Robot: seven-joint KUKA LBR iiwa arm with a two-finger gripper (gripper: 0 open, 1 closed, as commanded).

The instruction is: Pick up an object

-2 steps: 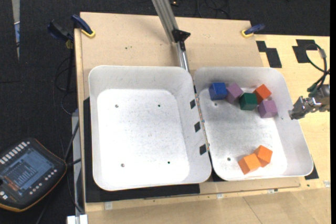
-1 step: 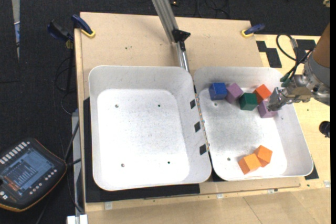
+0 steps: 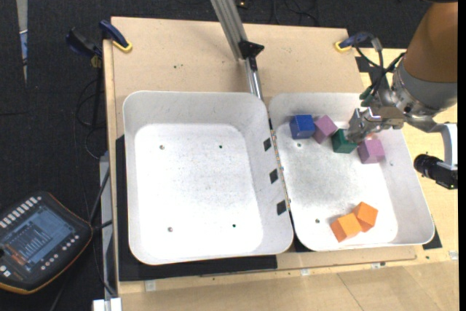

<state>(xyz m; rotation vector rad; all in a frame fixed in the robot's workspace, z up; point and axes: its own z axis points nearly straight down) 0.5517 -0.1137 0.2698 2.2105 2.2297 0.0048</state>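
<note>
Dark carpet strewn with cables surrounds a pale wooden bench (image 3: 189, 47), and at its far left on the floor lies a teach pendant (image 3: 36, 240) with a lit screen. On the bench sit two shallow white bins side by side. Left to right, the left bin (image 3: 138, 113) comes first, then the right bin (image 3: 411, 226), where all the candidate objects lie. In its upper part a blue block (image 3: 301, 126) sits just beside a purple block (image 3: 325, 127); next comes a green block (image 3: 342, 143), then another purple block (image 3: 372, 150) at the right of that cluster. Well apart, toward the near edge, two orange blocks (image 3: 344, 227) (image 3: 366, 215) touch each other. The grey arm with its orange band (image 3: 435, 33) reaches in from the right, and its pincer (image 3: 361, 129) hangs low over the gap between the green block and the right-hand purple one, seemingly touching or just above the green block. I cannot tell whether the pincer is spread or closed, nor whether anything sits between its tips; the wrist hides that. The step in hand looks like the descent or the grasp itself on the green block. The next move likely calls for a firm closure on one block alone, without nudging the neighbouring purple ones, and then a straight lift clear of the bin.
</note>
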